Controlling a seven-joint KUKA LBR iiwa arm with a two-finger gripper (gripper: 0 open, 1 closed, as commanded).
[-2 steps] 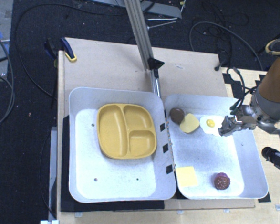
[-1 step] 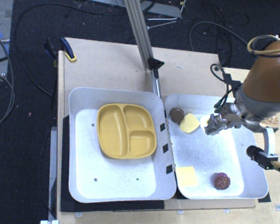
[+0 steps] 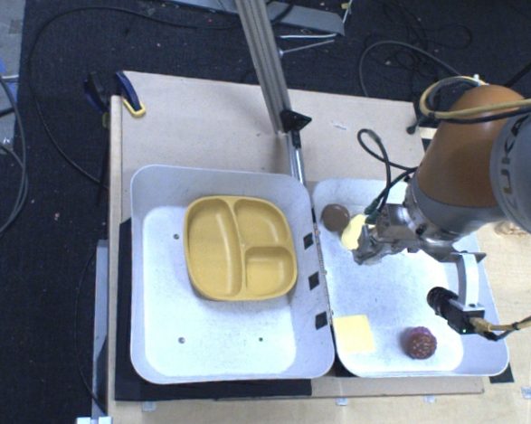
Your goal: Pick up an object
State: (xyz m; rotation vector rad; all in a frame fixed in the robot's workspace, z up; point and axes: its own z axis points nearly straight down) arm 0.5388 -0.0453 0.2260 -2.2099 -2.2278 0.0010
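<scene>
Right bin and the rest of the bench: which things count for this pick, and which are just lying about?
For the pick:
- tool, low over the right bin
- pale yellow object beside it
- brown round object
- yellow square
- dark red ball

Lying about:
- yellow divided plate in left bin
- blue-and-yellow clamp

My bench [image 3: 208, 130] is evenly and fairly brightly lit from overhead, with no hard glare. The two white bins come close to washing out, the left bin [image 3: 148, 334] most of all, its speckled floor barely readable. My arm [image 3: 473, 158] throws a soft shadow onto the right bin [image 3: 395, 297] beneath it. The floor beyond the bench falls off to near black, cables just visible. Focus is soft overall, slightly grainy, and small things look smeared.
</scene>
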